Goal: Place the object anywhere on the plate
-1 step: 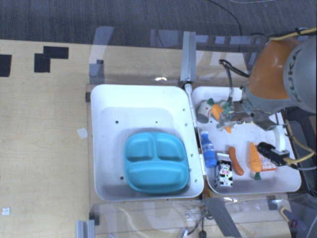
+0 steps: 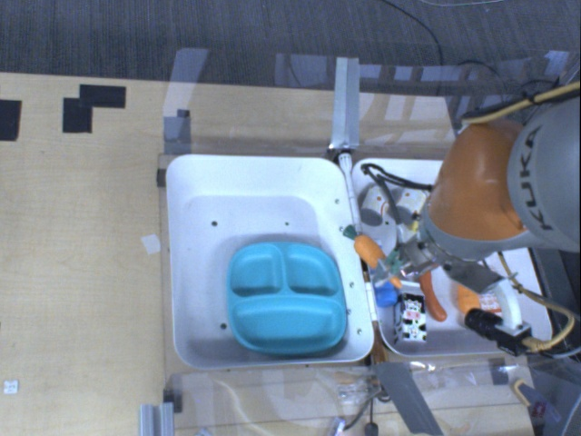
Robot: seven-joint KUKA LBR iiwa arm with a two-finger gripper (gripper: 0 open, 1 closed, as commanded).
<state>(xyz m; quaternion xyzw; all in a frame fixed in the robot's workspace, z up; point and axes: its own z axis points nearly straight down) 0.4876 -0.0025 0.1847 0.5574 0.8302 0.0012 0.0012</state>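
Carrot (image 2: 369,248) just beside tool (image 2: 399,260)

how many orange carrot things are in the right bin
3 that I can see. One carrot lies by the bin's left wall, one sits mid-bin below the wrist, one just right of it. The arm covers much of the bin, so more may be hidden.

A light blue plate (image 2: 286,298) lies in a white bin (image 2: 195,243); the desk (image 2: 82,271) is pale tan with black squares.
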